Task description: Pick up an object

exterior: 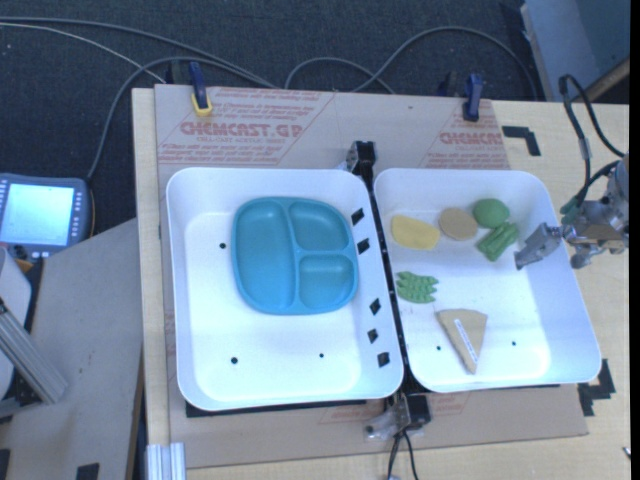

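The right bin holds several toy foods: a yellow piece, a tan round piece, a round green piece, a long green piece, a leafy green piece and a tan wedge. My gripper hangs over the right bin's right rim, just right of the long green piece. It is open and nothing sits between its fingers.
A blue divided plate lies in the left bin. A black-marked divider runs between the bins. Blue clamps hold the board at the back. A tablet lies off the bench at the left.
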